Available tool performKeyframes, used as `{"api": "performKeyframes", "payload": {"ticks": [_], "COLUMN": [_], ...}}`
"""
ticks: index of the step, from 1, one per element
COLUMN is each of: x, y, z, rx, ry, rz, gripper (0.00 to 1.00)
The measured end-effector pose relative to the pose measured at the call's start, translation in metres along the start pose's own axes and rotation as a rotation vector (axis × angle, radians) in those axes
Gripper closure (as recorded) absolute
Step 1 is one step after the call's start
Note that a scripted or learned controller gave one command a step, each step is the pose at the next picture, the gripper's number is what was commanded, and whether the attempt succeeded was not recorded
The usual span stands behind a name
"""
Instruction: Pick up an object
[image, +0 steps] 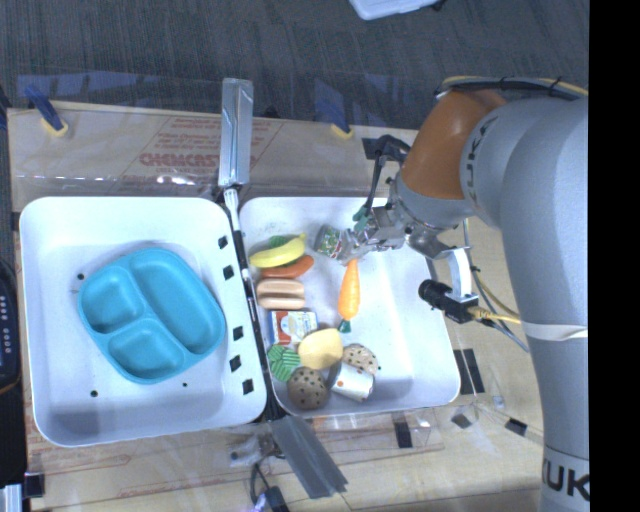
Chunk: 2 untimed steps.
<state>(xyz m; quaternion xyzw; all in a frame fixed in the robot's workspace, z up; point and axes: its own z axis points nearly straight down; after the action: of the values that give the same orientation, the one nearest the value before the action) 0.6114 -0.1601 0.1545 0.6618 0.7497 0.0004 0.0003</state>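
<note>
Right, you've got the big grey arm (520, 200) swinging in from the right, orange band up top, wrist bent down over the far end of the right bin (425, 350). Beside it the left bin (50, 300) carries a blue divided tray (150, 315), well apart from the action.

Now look at the heap of toy food along the right bin's left side: a yellow banana (278, 250) resting on a red-orange sausage (288, 267), a hot dog (281, 293) below them, a small carton (295, 324), a pale lemon-shaped piece (320, 348), a green leafy piece (283, 362), two cookies (310, 388) and a white cup (352, 382) on its side. An orange carrot (349, 288) lies apart, pointing up toward the tool.

The gripper (362, 240) sits low just above the carrot's top, with a small greenish object (327, 240) just beside its tip. How far the tool is spread, or whether anything is in it, you cannot tell from this slant.

My read: you're at the reach-and-descend step, nothing lifted yet. Next you'd want it centred over one piece, carrot or greenish object, a firm close, then a straight lift
</note>
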Motion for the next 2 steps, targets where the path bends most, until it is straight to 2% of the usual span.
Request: {"api": "performKeyframes", "payload": {"ticks": [1,2], "x": [0.044,0.021], "y": [0.043,0.047], "z": [-0.04,0.025], "rx": [0.001,0.008], "ry": [0.0,0.002], "rz": [0.117,-0.031], "gripper": [1.0,1.0]}}
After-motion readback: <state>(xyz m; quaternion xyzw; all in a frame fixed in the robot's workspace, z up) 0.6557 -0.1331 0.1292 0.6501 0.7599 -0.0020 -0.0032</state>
